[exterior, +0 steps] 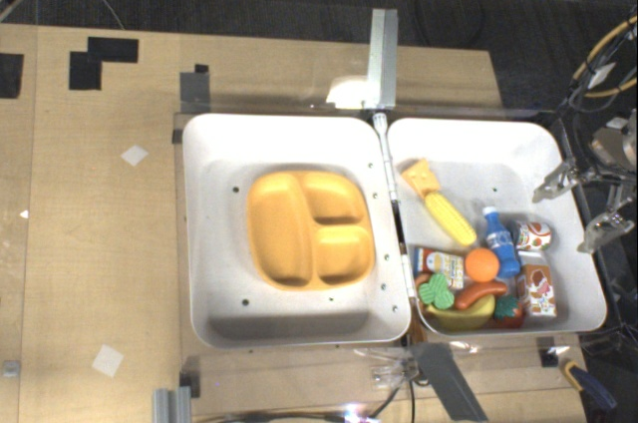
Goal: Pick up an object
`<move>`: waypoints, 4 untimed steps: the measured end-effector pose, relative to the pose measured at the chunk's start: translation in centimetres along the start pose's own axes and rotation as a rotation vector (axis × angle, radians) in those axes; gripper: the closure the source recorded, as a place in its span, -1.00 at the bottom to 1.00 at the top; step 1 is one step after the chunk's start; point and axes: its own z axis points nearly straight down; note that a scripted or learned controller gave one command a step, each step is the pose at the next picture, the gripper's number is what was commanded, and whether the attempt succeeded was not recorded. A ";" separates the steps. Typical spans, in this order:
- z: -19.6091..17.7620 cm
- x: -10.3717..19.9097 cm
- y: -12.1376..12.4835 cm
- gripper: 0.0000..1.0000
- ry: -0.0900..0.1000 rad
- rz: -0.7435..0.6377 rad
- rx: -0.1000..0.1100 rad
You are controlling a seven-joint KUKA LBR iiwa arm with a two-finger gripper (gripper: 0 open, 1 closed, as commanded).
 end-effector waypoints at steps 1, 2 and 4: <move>16.2 -5.4 -3.3 -1.00 -0.005 0.058 0.004; 16.3 1.2 0.9 -1.00 -0.001 0.238 0.001; 16.6 -12.6 -5.3 -1.00 0.020 0.891 -0.006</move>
